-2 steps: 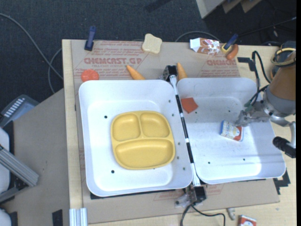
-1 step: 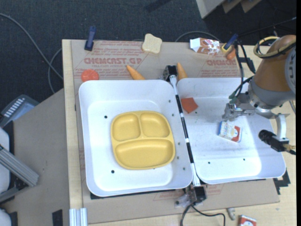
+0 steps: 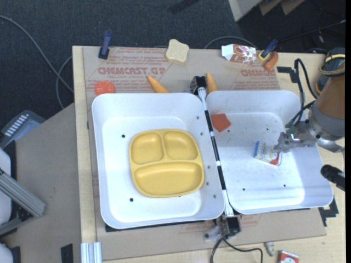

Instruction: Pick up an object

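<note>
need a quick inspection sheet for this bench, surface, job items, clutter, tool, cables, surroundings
surface: tan bench top with red printed lettering, bearing the left bin and right bin side by side.
job's things: yellow divided plate in the left bin; orange block and small printed packet in the right bin.
clutter: bread slice, carrot, orange disc, blue clip and a small carton behind the bins.
grippers: tool low over the right bin, just right of the packet; finger state unclear.
cables: black cable looping by the arm; a thin cable on the floor.
surroundings: dark carpet.
</note>
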Robot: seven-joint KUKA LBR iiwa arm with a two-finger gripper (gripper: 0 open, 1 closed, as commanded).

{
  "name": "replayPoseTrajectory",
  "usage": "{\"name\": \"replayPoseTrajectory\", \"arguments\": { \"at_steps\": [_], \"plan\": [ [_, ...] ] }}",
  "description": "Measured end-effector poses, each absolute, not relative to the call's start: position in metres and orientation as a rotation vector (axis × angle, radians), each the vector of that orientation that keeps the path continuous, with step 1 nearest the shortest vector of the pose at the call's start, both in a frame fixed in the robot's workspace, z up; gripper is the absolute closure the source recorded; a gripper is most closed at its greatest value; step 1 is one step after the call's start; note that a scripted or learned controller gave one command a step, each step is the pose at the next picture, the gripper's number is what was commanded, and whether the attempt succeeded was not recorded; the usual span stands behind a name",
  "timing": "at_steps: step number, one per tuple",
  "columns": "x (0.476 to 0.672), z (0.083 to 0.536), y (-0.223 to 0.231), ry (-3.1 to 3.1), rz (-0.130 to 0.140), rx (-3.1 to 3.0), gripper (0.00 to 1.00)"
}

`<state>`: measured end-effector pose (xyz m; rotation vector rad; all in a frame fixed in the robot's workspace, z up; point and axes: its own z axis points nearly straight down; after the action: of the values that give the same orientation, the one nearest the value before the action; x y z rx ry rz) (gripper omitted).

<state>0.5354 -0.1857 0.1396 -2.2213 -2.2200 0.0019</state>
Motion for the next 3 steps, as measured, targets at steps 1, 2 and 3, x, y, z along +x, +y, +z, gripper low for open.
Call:
{"name": "replayPoseTrajectory", "arguments": {
  "at_steps": [1, 2, 3],
  "plan": [
    [0.560, 0.098, -0.186, -2.224, -0.002, -2.224, 1.00],
    [0.530, 0.156, -0.188, -2.222, 0.000, -2.224, 1.00],
    [0.584, 0.117, -0.187, -2.223, -0.001, -2.222, 1.00]
  ]
}}
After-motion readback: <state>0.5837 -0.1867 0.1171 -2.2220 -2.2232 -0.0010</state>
